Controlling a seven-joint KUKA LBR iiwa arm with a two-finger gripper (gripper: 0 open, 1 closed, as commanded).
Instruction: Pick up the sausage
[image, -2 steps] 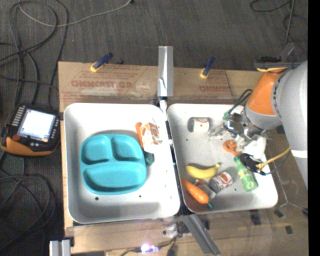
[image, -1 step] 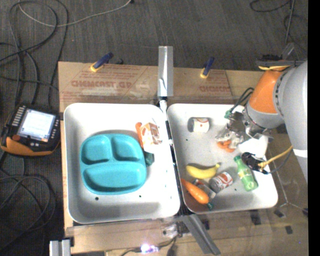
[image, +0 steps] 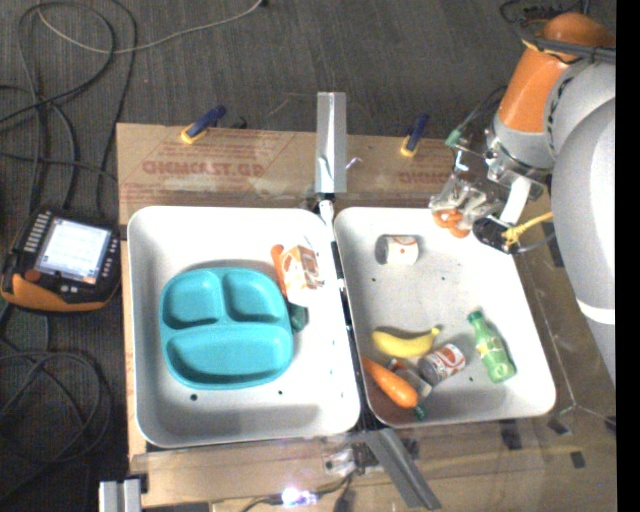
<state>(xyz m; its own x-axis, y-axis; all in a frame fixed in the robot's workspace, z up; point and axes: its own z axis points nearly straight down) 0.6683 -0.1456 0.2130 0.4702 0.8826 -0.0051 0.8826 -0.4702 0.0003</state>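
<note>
Pendant (image: 62, 258): on the floor, left of the bench (image: 230, 170).
Left bin (image: 150, 400): holds a blue tray (image: 228, 325); a packet (image: 300, 270) leans at the tray's far right corner.
Right bin (image: 520, 300): holds a white cup (image: 400, 249) far; a banana (image: 403, 342), a carrot (image: 390, 384), a can (image: 445, 361) and a green bottle (image: 491, 346) near.
Sausage (image: 452, 217): orange piece at the far right rim of the right bin, just under the gripper (image: 466, 203).
Fingers: I cannot tell if they are apart or together.

Robot lab; teach pendant (image: 62, 258), floor cables (image: 60, 60), clamped cardboard bench (image: 200, 170).
</note>
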